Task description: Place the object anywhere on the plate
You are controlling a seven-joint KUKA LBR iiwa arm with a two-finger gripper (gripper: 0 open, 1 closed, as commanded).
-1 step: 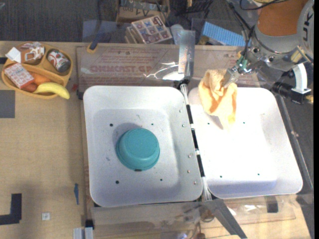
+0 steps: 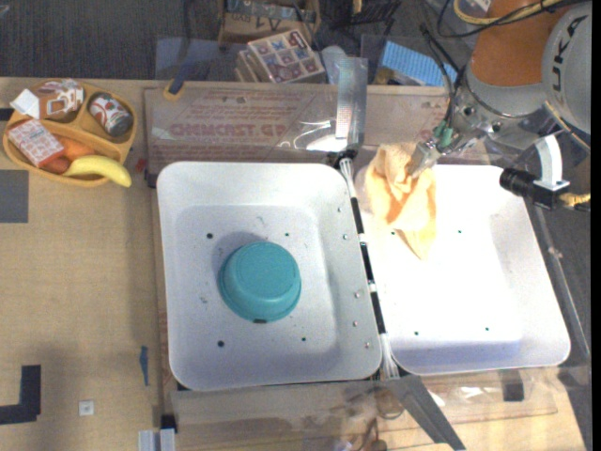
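Cloth (image 2: 406, 205) hung bunched over right bin's (image 2: 488, 280) far-left corner | fingers (image 2: 421, 158) pinched its top fold (apparently lifted) | soft, light, will drape and swing; hold a gathered fold | teal plate (image 2: 261, 280) sat in left bin (image 2: 188, 205)

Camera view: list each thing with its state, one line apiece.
Yellow cloth: pinched at its top by the gripper, hanging crumpled over the right bin.
Teal plate: upside down in the left bin, nothing on it.
Gripper: shut on the cloth.
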